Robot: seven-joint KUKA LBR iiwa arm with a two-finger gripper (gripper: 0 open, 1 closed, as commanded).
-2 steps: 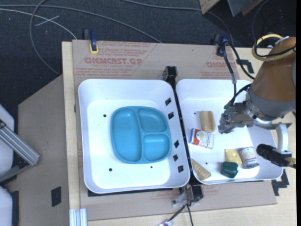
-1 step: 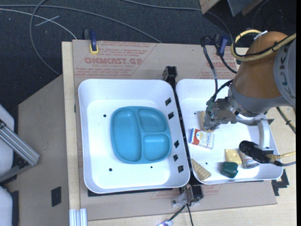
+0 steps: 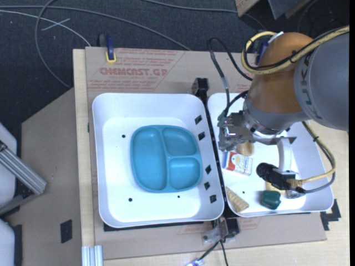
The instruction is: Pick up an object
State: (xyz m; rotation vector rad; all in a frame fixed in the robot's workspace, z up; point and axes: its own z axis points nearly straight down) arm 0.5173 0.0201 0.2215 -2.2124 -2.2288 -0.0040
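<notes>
My gripper (image 3: 229, 137) hangs low over the left part of the right bin (image 3: 316, 204), close to the wall between the two bins. Just below it lies a small white packet with red and blue print (image 3: 238, 164). A tan piece (image 3: 246, 148) shows right beside the gripper's metal parts, and I cannot tell whether it is held. A tan wedge (image 3: 237, 200) lies in the bin's front left corner. A dark green object (image 3: 271, 199) rests near the front wall. The orange-banded wrist hides the back of this bin.
The left bin (image 3: 105, 148) holds a blue divided plate (image 3: 165, 158) at its middle. Black clips run along the wall between the bins. A cardboard sheet (image 3: 133, 68) lies under both bins, and cables trail over the dark floor behind.
</notes>
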